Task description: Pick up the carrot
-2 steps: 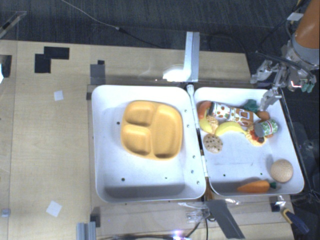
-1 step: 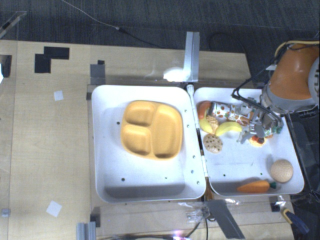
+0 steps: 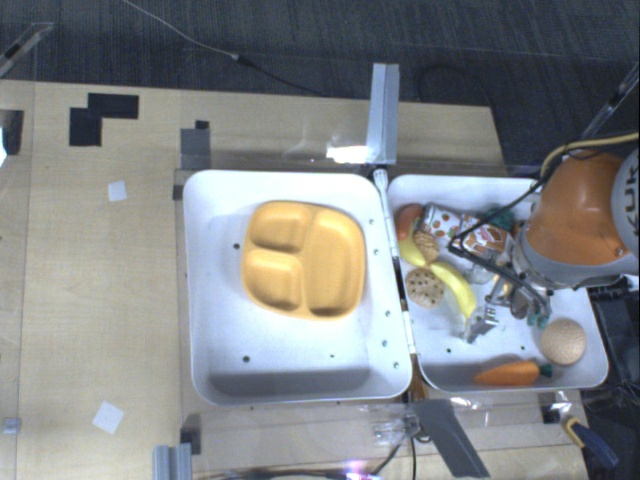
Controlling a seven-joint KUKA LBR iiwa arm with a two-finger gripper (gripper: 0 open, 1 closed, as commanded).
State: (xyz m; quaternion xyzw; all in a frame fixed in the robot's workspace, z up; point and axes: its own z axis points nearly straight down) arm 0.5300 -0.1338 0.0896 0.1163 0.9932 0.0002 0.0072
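The carrot [image 3: 510, 373], orange with a green stub at its right end, lies flat along the front wall of the right bin [image 3: 590, 376]. My gripper [image 3: 483, 324] hangs over the middle of that bin, a little behind and to the left of the carrot and apart from it. It sits just right of the banana's lower end. The arm's orange band [image 3: 580, 213] fills the bin's back right part and hides what lies under it.
In the right bin are a banana [image 3: 447, 278], a chocolate-chip cookie [image 3: 424, 288], a printed snack packet [image 3: 462, 232], a red-orange item [image 3: 407, 219] and a tan ball [image 3: 563, 341]. The left bin [image 3: 215, 368] holds a yellow divided plate [image 3: 303, 258].
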